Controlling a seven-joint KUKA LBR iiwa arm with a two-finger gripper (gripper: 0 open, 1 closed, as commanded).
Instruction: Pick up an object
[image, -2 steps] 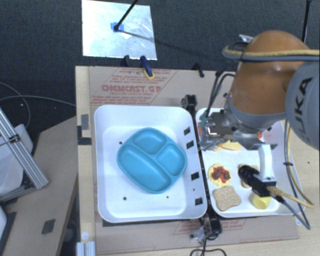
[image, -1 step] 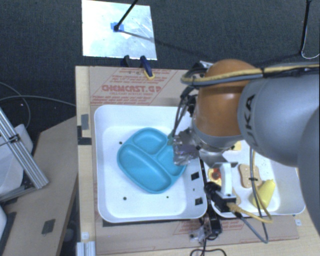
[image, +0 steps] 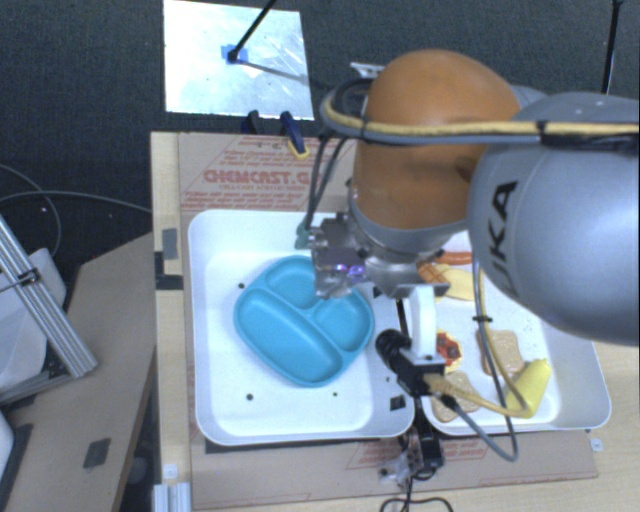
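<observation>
Table with two white bins (image: 215, 400). The end effector (image: 340, 272) sits low over the blue divided plate (image: 300, 325) in the left bin; its opening cannot be told. The plate lies flat, seemingly not yet lifted.

Blue divided plate (image: 303, 322) lies in left white bin (image: 225, 400), landmark. Hand (image: 340, 272) sits over plate's upper right rim, fingers hidden by wrist. Right of plate, right bin (image: 590, 395) holds toy food: yellow banana-like piece (image: 532, 385), bread slice (image: 503, 350), orange bits (image: 447, 258). Both bins on desk (image: 105, 300).
</observation>
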